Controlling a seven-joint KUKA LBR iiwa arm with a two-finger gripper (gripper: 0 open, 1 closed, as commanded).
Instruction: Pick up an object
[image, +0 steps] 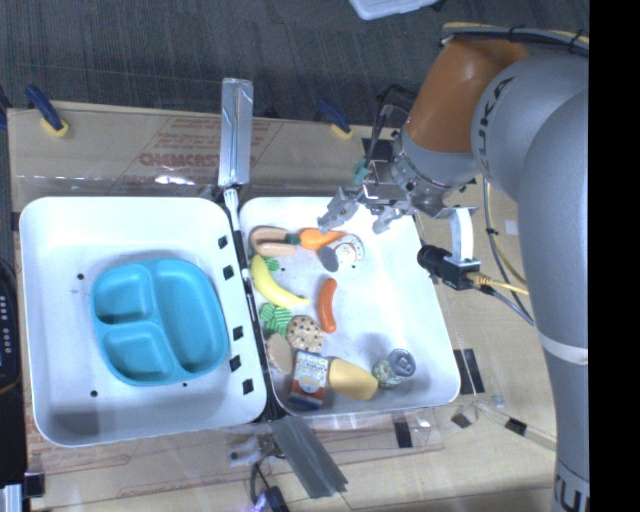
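Camera view: banana lies lengthwise, curving toward lower right.

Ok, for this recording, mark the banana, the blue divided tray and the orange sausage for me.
banana (273, 284): camera view, middle of its curved yellow body.
blue divided tray (205, 322): camera view, floor of its large right compartment.
orange sausage (327, 304): camera view, middle of its length.

The grey arm's two-finger gripper hangs over the far edge of the right-hand shallow white bin, fingers spread apart with nothing between them. Below lie a yellow plastic banana, an orange carrot and a red sausage. The left-hand white bin holds a blue sectioned tray.
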